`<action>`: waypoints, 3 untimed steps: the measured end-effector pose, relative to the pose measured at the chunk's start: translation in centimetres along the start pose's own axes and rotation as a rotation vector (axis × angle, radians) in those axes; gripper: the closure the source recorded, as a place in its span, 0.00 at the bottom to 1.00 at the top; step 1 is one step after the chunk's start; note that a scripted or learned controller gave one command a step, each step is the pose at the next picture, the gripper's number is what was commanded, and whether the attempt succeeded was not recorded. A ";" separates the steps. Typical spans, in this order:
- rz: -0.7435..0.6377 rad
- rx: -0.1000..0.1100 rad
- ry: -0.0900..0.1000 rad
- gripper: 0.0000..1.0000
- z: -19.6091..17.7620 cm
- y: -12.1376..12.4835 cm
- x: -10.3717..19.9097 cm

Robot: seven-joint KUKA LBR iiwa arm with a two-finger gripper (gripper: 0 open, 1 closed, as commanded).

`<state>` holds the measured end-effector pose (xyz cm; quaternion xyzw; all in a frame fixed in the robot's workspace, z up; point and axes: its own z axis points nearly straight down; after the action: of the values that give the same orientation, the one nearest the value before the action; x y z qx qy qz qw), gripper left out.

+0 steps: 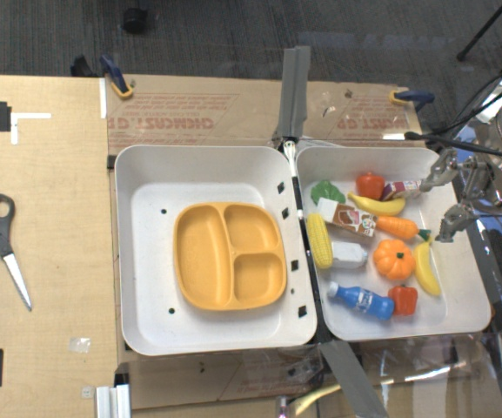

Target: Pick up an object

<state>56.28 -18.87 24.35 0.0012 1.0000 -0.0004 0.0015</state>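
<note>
On a tan bench sit two shallow white bins side by side. Inside the left bin [137,259] lies a yellow-orange divided plate [230,255] with three compartments, all bare, perhaps waiting to receive items. Packed into the right bin [468,316] is a cluster of toy foods: a corn cob [320,240], a small pumpkin [393,260], a carrot [397,226], two bananas [375,204] [426,268], a red pepper [370,185], a green leafy piece [326,191], a blue bottle [363,300], a small red piece [404,299], a white block [348,252] and two little cartons [355,219] [402,188]. They crowd and touch one another, so any pick must single one out. Reaching in from the right, the gripper [451,200] hangs over that bin's right edge, close beside the carrot tip and the nearer banana, likely lining up a grasp. Its fingers look spread apart with nothing between them. Scissors [3,242] rest on the far left of the bench, well apart.
</note>
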 end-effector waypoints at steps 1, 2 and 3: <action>-0.039 -0.001 0.001 0.00 12.0 3.8 -0.4; 0.095 0.006 -0.013 0.00 14.7 8.6 2.9; -0.005 0.002 -0.007 0.00 11.4 0.8 -7.6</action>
<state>63.96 -18.12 12.99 -0.0013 1.0000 -0.0014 0.0050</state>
